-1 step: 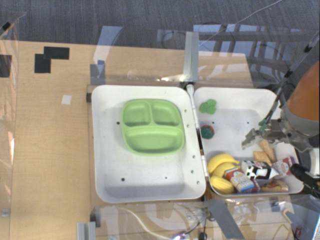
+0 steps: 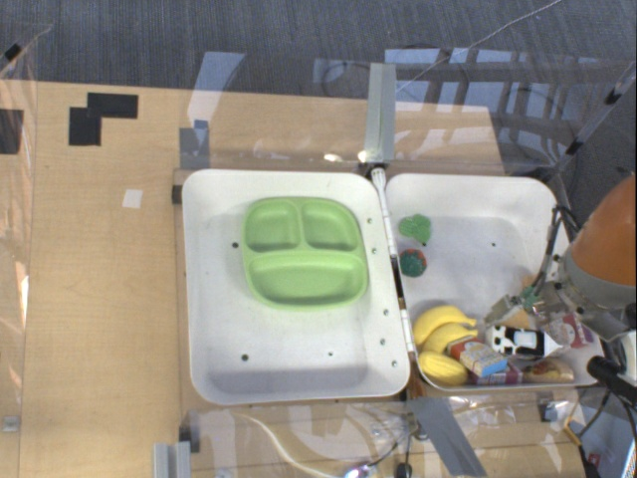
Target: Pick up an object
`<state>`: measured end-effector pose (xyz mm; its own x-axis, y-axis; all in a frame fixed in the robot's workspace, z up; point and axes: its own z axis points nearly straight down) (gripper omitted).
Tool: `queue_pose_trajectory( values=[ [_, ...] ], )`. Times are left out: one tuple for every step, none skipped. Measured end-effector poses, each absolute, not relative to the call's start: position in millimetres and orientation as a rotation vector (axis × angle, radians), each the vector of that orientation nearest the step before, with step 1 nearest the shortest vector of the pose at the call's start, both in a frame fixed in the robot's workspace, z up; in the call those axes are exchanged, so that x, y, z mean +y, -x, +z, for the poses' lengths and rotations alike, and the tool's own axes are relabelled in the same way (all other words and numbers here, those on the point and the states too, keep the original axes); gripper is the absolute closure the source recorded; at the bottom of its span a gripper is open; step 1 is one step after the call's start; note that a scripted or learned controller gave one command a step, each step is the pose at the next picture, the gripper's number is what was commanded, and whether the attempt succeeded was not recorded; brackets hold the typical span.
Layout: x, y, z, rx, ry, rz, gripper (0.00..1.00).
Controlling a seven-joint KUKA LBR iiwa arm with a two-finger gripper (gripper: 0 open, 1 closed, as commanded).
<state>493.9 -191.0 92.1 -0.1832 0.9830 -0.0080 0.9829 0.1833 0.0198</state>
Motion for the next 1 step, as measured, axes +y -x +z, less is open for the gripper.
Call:
queue_pose_trajectory(
  values=[
    [-189.0,-496.1,102.2,2.403,-1.993,0.021,1.00]
  ],
)
